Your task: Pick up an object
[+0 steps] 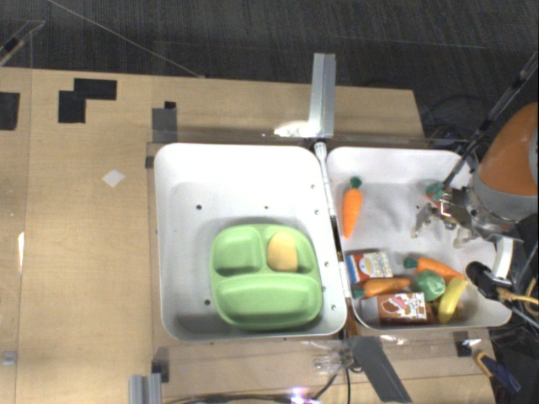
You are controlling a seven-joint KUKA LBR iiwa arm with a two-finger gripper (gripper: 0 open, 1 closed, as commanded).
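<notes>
Hand (438, 217) hovers over the right bin (383, 162), approx 3 o'clock in the camera view, w/ arm's orange band (514, 154) above it. Fingers look spread apart, nothing between them. Carrot (350, 209) lies alone at 9 o'clock of the hand, well apart. Pile at the bin's 6 o'clock edge: small carton (370, 265), second carrot (438, 268), green item (431, 286), banana (452, 299), brown-red box (402, 308). Left bin (194, 175) holds a green divided tray (265, 293) w/ a yellow round item (284, 251) in its 1 o'clock compartment. Both bins sit on the surface (76, 225).
</notes>
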